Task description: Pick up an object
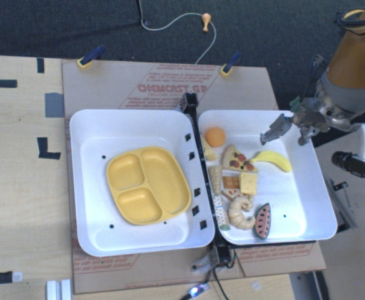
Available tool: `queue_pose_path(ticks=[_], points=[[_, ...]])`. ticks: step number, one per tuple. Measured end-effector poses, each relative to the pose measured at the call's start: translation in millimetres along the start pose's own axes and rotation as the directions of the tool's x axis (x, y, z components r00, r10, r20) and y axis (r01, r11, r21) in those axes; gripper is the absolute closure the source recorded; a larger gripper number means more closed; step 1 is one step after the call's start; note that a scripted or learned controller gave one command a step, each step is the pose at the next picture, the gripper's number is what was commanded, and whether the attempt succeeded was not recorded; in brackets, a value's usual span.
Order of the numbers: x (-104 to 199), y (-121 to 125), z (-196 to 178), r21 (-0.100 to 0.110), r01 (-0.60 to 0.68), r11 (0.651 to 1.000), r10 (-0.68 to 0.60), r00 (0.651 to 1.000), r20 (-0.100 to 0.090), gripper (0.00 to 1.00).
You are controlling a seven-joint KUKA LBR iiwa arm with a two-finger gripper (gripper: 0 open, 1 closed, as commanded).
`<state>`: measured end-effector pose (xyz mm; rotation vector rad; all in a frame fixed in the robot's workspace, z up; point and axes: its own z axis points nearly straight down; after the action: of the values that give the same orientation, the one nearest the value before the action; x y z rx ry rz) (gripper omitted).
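Hovering: gripper, fingers spread, nothing held; banana just below-left, long axis crosswise, right bin.

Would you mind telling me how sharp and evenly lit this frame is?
In the camera view, lighting is soft and even, with only faint shadows inside the white bins; the yellow tray and banana look reasonably sharp, while the gripper appears slightly blurred.

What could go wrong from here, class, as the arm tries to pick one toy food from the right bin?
1. The pizza slice, cheese block and croissant lie packed together, so the fingers might nudge or catch a neighbour.
2. The banana lies nearest the gripper; curved and flat-lying, it could slip out.
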<state>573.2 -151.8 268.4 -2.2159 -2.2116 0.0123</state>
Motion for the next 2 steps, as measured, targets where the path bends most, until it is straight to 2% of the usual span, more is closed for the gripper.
queue_pose_path(ticks=[1, 2], points=[[0, 2, -7, -0.012, 0.003, 1.0, -0.003, 1.0, 0.002, 0.0], [5, -4, 55, -0.007, 0.003, 1.0, -0.003, 1.0, 0.002, 0.0]])
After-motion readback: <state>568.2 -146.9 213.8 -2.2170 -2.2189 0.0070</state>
